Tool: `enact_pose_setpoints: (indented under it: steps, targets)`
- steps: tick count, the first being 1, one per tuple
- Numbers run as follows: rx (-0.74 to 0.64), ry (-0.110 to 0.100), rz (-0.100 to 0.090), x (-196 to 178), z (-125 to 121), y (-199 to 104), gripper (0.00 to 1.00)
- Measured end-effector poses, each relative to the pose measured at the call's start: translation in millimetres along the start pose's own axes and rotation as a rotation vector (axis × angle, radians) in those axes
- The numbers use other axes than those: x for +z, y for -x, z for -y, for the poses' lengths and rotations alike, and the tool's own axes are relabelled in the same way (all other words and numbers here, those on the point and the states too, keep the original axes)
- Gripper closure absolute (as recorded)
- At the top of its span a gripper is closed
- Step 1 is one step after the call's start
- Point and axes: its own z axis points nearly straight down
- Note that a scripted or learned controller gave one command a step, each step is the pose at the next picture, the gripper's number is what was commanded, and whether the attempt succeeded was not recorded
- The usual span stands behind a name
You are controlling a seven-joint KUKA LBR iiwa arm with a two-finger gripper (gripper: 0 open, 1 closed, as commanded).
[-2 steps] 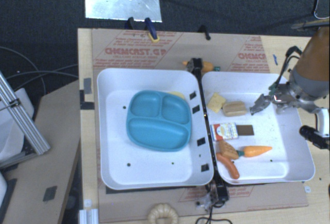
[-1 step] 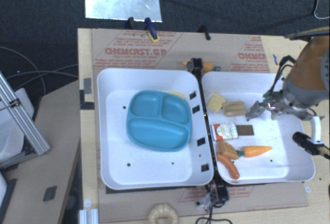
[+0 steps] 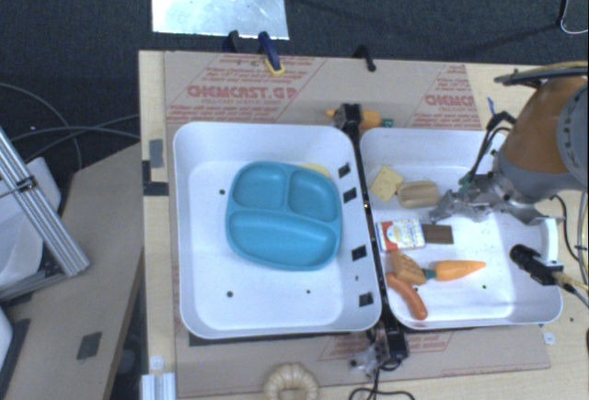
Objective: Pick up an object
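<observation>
You can see the arm (image 3: 552, 136) only as far as its wrist section; the rest is cut off by the right edge. The gripper (image 3: 451, 205) is too blurred and small for you to tell how its fingers stand, or whether anything sits between them. A yellow item (image 3: 317, 170) behind the blue divided plate (image 3: 281, 212) is mostly hidden by the plate's far rim, so you cannot name it. The small carton (image 3: 402, 234) has print too fine to read. At the bottom edge, a pale ring-shaped object (image 3: 293, 382) is cut off. The silver frame (image 3: 37, 223) at the left edge is cropped too.
</observation>
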Motion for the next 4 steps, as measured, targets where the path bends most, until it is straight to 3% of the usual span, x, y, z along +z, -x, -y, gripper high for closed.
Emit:
enact_pose_setpoints:
  steps: [1,3,4]
  targets:
    - [0.000,0.004,0.001,-12,-1,1,1.00]
    - [-0.003,0.008,0.002,-114,9,-4,1.00]
    - [-0.004,0.007,0.002,-144,8,-4,1.00]
